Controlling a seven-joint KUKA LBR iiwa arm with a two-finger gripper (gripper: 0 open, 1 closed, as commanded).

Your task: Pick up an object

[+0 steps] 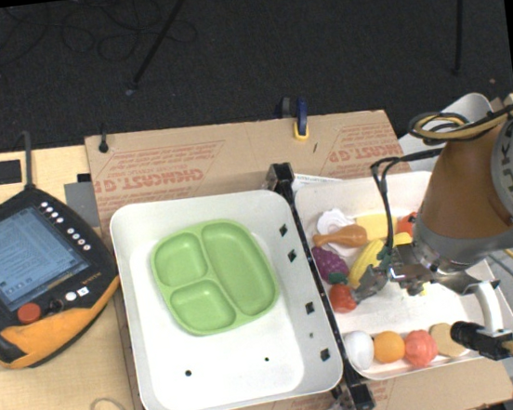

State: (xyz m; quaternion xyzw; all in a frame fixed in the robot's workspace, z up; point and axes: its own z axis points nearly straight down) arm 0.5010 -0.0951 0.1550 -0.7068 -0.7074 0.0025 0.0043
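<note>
The gripper (378, 277) sits low in the right bin (332, 206), right of frame centre, its dark tips among the toy food beside a yellow banana (368, 257), a purple eggplant (329, 261) and a red piece (343, 299); whether it is open or closed, I cannot tell. Along that bin's lower edge lie a white egg (359, 348), an orange ball (389, 347) and a pink ball (420, 346). The left bin (167, 380) holds a green divided plate (214, 275).

Grey arm (505, 167), orange band (460, 186)
</note>
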